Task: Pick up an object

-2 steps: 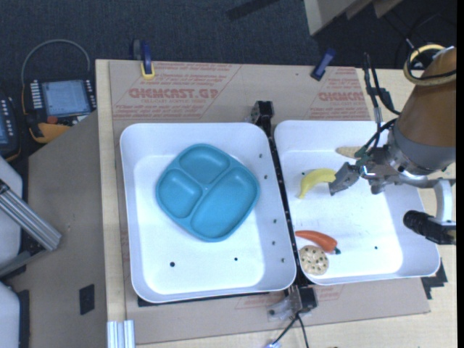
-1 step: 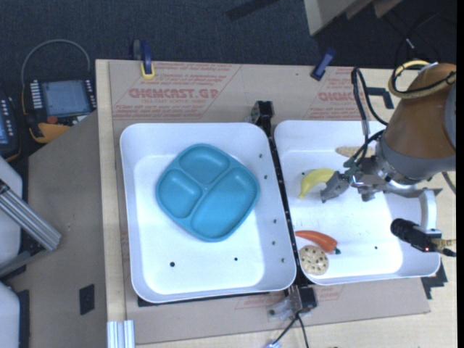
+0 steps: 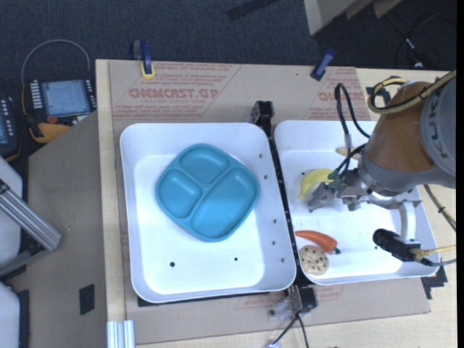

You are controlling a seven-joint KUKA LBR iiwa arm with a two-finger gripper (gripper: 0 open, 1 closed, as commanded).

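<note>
Closest to the viewer, at the near left corner of the right bin (image 3: 357,229), lies a round tan biscuit (image 3: 314,259), flat and speckled with dark dots. Just beyond it, almost touching, is a red pepper (image 3: 317,238), slim, glossy and tapered, lying crosswise with its tip pointing left. Farther back in the same bin is a yellow piece (image 3: 315,179), smooth and curved like a small banana or lemon wedge, close to the bin's left wall. The end effector (image 3: 323,196) sits low over this bin, right against the near side of the yellow piece, reaching in from the right on a grey arm (image 3: 406,140) with an orange band. Whether it is open or closed cannot be told at this angle, and nothing can be seen held in it. The left bin (image 3: 217,270), a shallow white tray with rounded corners and a few small dark holes in its floor, holds a blue plate (image 3: 207,191). This plate is matte plastic, roughly square with soft corners, divided into three compartments, and it rests turned at a slant near the bin's middle. Both bins stand side by side on a desk (image 3: 217,93) covered with a brown sheet printed in red lettering.
</note>
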